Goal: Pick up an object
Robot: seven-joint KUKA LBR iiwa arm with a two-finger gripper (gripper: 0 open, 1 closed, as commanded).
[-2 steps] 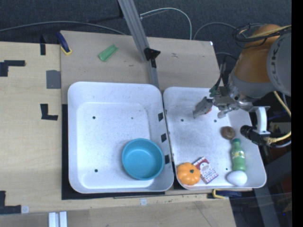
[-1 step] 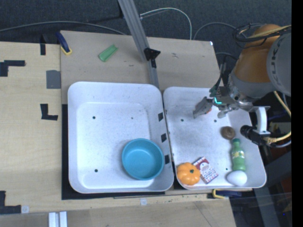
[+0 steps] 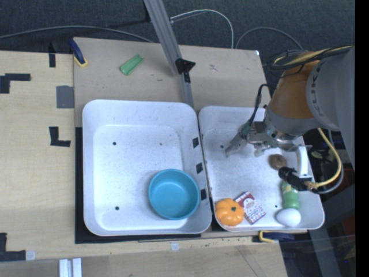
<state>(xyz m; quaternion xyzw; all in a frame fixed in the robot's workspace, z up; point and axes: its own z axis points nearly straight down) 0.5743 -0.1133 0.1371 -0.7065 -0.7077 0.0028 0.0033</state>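
Objects for picking are lying in the right bin (image 3: 230,123), along its lower edge at the lower right of the frame. The arm (image 3: 314,94) is reaching in from the right edge, its grey body and orange band sitting at the upper right, with the wrist bending down and leftward over the right bin. The gripper (image 3: 235,146) is pointing left toward the bin's bare upper-middle floor; its two grey fingers are lying close together, nothing showing between them, though whether they are fully closed I cannot tell.

Going by size, the blue bowl (image 3: 173,193) is sitting upright in the lower right corner of the left bin (image 3: 109,120). In the right bin, the orange pumpkin (image 3: 230,212) is resting at the lower left corner, just beside a red and white packet (image 3: 251,206). A white egg (image 3: 289,217) is lying in the lower right corner, touching a green item (image 3: 291,198) above it. A small brown object (image 3: 277,161) is sitting just below the wrist.
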